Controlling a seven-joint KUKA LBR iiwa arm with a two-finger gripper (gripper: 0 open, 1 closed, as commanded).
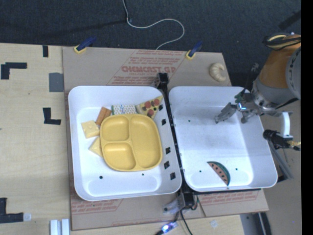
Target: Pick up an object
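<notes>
A watermelon slice toy point(219, 172) lies near the front edge of the right bin point(200, 131). In the left bin point(80, 146) sits a yellow divided plate point(131, 142). Around it lie a pizza slice toy point(151, 105), a brown cracker point(103, 115) and pale cheese pieces point(90, 129). My gripper point(230, 112) hangs over the upper right part of the right bin, its grey fingers pointing left and down, well apart from the watermelon slice. Nothing shows between the fingers.
A beige lump point(218, 71) rests on the cardboard behind the right bin. Blue and yellow clips point(85, 44) hold the cardboard's back edge. A white cable point(156, 26) loops across the dark floor behind.
</notes>
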